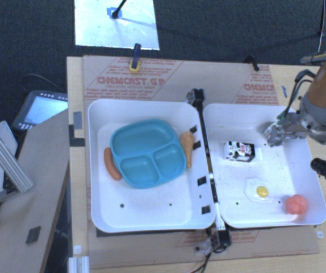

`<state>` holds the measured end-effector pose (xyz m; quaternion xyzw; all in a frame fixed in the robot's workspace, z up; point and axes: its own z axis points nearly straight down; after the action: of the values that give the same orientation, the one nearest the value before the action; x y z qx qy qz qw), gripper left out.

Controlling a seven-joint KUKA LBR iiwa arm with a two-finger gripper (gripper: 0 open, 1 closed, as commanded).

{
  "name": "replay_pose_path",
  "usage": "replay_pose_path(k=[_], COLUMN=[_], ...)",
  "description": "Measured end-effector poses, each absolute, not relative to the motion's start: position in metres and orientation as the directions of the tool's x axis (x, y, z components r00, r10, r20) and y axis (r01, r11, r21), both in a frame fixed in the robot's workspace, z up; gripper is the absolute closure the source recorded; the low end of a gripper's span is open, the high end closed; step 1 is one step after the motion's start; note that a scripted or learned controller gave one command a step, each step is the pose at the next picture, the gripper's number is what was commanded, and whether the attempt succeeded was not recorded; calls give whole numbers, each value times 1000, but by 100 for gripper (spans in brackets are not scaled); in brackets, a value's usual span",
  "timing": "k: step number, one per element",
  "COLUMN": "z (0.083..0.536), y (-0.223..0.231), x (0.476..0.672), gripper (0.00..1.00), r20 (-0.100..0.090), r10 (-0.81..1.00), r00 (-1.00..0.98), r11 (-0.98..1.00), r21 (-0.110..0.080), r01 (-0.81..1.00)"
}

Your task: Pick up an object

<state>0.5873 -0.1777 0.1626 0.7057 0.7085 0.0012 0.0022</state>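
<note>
In the right bin [276, 115] lie a small black-and-white cow-patterned box [239, 151], a fried egg toy [259, 190] and a pink round toy [295, 204]. The left bin [100, 209] holds a blue divided plate [147, 152], an orange sausage [112, 164] on the plate's left and a carrot-like orange piece [187, 145] on its right. My gripper [275, 134] hangs over the right bin's far right part, to the right of and a little above the cow box, with nothing visibly between its fingers.
The bins sit on a cardboard sheet [151, 78] on the bench. A yellow clamp [135, 61] stands at the back edge. A tablet [38, 111] and an aluminium rail [4, 152] lie off the bench to the left.
</note>
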Motion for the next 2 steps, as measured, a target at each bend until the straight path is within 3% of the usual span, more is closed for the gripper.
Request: replay_pose_path(k=[1,2], z=[222,226], y=[-169,-169], x=[592,593], gripper=[100,100], r20=[-2,-1], r10=[1000,1000], r00=[-5,-5], r11=[5,5], r21=[8,3], r01=[1000,1000])
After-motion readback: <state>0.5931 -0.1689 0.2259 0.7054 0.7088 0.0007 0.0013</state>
